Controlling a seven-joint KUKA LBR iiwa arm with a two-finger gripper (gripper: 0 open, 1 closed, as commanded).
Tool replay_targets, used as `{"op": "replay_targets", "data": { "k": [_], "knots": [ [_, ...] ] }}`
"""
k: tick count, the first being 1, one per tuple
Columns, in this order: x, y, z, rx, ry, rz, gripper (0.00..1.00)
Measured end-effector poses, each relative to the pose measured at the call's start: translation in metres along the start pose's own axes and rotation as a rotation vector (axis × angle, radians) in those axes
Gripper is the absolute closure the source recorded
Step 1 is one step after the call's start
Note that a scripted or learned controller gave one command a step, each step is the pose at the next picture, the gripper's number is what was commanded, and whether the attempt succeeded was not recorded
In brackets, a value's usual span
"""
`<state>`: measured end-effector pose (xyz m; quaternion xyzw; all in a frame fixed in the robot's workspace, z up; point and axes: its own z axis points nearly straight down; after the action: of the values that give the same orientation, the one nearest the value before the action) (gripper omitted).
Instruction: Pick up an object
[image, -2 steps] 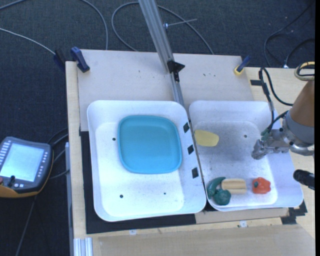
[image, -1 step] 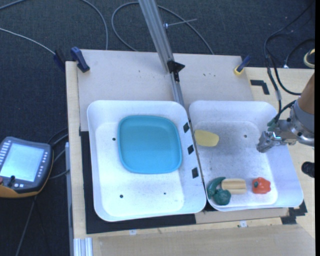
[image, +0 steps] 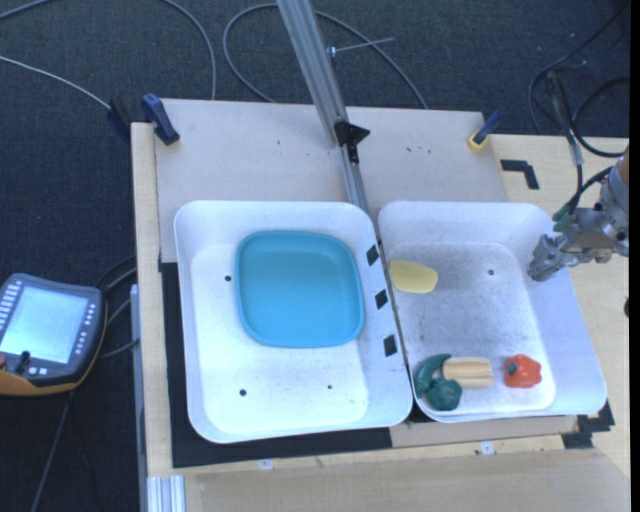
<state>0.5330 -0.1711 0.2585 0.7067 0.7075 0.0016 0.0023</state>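
The right bin (image: 500, 225) holds a yellow lemon-shaped piece (image: 413, 277) near its left wall. Along its front edge lie a green pepper-like piece (image: 437, 381), a tan block (image: 467, 372) and a red tomato-like piece (image: 521, 371). My gripper (image: 545, 262) hangs over the right rim of this bin, well apart from all of these. Nothing shows between its fingertips.
The left bin (image: 200, 300) carries a turquoise square plate (image: 300, 287). A metal pole (image: 320, 75) slants down to the divide between the bins. Blue (image: 158, 115) and yellow (image: 484, 130) clamps grip the board's back corners. A teach pendant (image: 45, 330) lies at far left.
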Motion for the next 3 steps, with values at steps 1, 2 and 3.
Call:
{"op": "replay_targets", "data": {
  "k": [1, 2, 3],
  "knots": [
    [0.044, 0.022, -0.006, 0.004, 0.002, -0.004, 1.0],
    [0.09, 0.051, -0.009, 0.005, 0.002, -0.004, 1.0],
    [0.14, 0.071, 0.01, 0.007, 0.002, -0.003, 1.0]
  ]
}}
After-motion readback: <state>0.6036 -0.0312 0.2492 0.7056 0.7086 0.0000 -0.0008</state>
